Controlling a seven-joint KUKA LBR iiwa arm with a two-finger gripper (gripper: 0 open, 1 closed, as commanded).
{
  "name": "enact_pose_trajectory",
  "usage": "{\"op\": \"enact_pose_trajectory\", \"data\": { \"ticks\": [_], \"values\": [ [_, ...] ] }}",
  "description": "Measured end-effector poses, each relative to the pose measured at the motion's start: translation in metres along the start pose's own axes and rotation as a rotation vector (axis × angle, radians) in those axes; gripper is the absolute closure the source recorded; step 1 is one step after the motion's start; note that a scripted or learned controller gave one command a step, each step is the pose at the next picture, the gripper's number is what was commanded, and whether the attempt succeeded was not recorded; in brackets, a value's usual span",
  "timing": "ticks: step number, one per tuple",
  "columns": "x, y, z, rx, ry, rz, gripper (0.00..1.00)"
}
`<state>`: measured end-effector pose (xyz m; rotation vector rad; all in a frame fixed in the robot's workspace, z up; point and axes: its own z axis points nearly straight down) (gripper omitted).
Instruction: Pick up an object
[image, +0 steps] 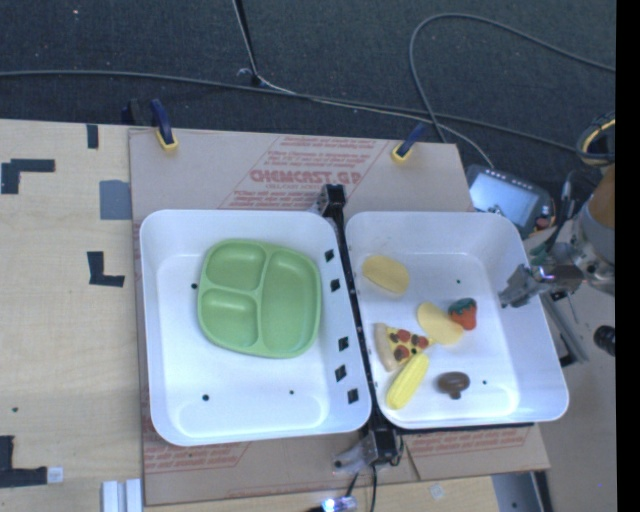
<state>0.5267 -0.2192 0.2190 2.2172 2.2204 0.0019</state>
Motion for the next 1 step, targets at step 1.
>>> {"op": "enact_pose_trajectory", "data": {
  "ticks": [1],
  "values": [
    [0.0626,0.0098,-0.0053,0.003,0.004,-0.006,1.0]
  ]
}}
